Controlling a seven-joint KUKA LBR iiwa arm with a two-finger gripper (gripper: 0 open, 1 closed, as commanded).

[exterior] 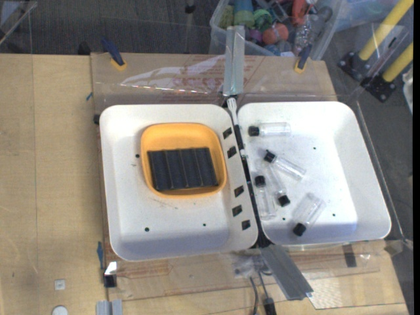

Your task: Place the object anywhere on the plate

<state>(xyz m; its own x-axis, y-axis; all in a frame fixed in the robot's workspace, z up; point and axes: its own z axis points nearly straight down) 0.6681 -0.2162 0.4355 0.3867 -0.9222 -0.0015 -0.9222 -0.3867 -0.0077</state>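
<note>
Orange rounded plastic plate (pixel 152 136) sits before me in the left shallow white bin (pixel 125 215). A black ribbed rectangular block (pixel 182 168) lies flat on it, while clear black-capped vials (pixel 289 169) lie scattered in the right white bin (pixel 348 176).

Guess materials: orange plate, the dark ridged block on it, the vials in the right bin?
Orange plate: likely moulded plastic, smooth and matte, with an even colour and rounded rim. Dark ridged block: possibly rubber or foam, dull black, no glare; hard to tell. Vials: clear plastic or glass, see-through bodies with black caps; which of the two I cannot tell from here.
</note>
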